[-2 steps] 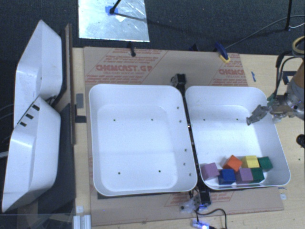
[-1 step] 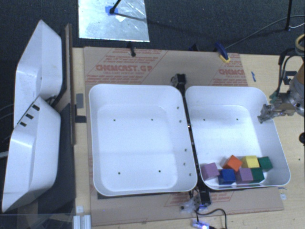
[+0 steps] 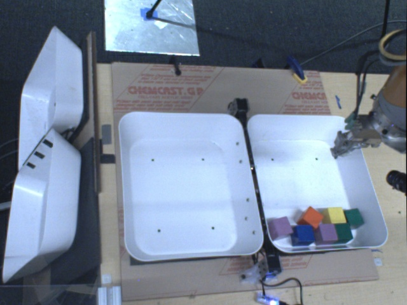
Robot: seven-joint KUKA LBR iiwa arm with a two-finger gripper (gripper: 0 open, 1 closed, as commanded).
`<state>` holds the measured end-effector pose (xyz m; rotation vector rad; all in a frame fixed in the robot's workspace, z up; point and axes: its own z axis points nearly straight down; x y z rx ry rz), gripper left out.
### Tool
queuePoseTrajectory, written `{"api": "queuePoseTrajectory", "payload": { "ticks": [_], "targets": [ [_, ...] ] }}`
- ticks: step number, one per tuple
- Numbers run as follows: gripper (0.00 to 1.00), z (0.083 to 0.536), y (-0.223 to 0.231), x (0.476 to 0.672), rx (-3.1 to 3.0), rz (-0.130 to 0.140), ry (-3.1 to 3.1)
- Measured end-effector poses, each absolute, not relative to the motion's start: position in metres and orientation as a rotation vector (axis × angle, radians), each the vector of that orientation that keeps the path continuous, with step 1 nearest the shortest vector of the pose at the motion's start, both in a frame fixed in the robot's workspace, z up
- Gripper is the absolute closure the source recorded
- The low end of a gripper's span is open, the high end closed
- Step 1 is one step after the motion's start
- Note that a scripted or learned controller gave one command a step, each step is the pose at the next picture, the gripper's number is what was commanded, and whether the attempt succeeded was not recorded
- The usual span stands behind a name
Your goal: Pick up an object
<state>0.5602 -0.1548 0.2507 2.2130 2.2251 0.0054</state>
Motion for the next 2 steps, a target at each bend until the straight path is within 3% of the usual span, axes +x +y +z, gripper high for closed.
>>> {"api": "queuePoseTrajectory", "payload": {
  "ticks": [1,2],
  "targets": [
    [1.00,0.221,-0.107,0.599,2.218,0.000,2.228],
    [1.00,0.347,-0.075,0.595,2.211,0.014,2.220]
  ]
}}
